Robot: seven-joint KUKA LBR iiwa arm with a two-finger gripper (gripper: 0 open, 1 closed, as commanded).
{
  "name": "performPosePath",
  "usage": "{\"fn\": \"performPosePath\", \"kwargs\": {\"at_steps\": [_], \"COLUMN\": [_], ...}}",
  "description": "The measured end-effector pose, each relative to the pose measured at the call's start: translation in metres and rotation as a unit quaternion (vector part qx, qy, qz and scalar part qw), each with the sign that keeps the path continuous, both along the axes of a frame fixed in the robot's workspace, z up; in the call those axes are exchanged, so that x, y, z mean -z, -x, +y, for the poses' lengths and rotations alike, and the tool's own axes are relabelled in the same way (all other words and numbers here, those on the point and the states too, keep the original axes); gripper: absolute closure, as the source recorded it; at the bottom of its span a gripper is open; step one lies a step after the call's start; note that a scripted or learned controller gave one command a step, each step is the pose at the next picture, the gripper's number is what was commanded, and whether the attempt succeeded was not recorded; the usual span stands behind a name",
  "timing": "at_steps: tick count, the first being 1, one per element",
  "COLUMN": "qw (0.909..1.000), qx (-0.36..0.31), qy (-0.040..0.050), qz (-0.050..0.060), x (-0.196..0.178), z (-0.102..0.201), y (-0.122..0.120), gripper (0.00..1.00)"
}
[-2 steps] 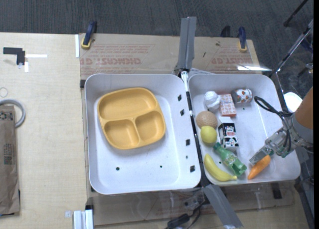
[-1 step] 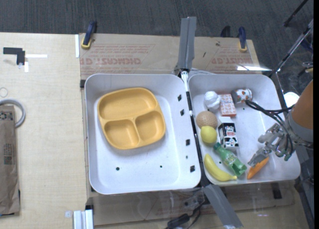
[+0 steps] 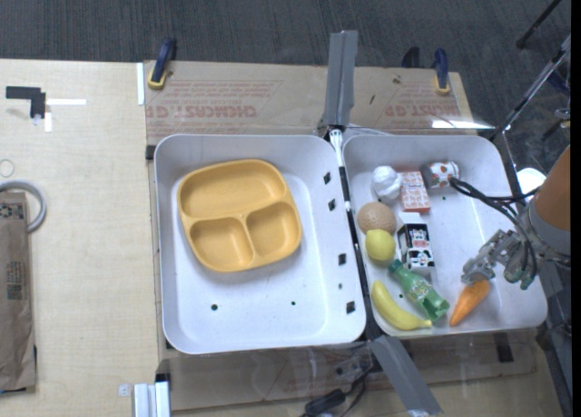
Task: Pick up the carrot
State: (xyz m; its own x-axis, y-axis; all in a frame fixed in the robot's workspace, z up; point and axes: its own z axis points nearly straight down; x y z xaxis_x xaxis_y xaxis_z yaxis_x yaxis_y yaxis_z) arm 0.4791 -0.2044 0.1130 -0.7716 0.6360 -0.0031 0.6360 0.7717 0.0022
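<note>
While the tapered orange carrot (image 3: pixel 468 302) lies ungrasped in the right white bin (image 3: pixel 508 322), the metal two-finger gripper (image 3: pixel 483 265) hovers just above, jaws apparently spread.

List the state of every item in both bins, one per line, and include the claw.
Carrot: lying flat in the right bin, tip toward the front wall, not gripped.
Claw: just above the carrot's thick end.
Banana: lying flat, beside the green bottle.
Green bottle: on its side.
Lemon: resting, touching the brown round fruit.
Small carton: lying flat.
Yellow plate: upright in the left bin, nothing on it.
</note>
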Motion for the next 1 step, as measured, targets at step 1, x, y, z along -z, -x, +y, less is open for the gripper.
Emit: {"fn": "performPosePath", "kwargs": {"at_steps": [1], "qw": [0.9999], "qx": [-0.016], "qy": [0.0009], "qz": [-0.001], "x": [-0.0959], "z": [0.0010], "y": [-0.1328], "gripper": [1.00]}}
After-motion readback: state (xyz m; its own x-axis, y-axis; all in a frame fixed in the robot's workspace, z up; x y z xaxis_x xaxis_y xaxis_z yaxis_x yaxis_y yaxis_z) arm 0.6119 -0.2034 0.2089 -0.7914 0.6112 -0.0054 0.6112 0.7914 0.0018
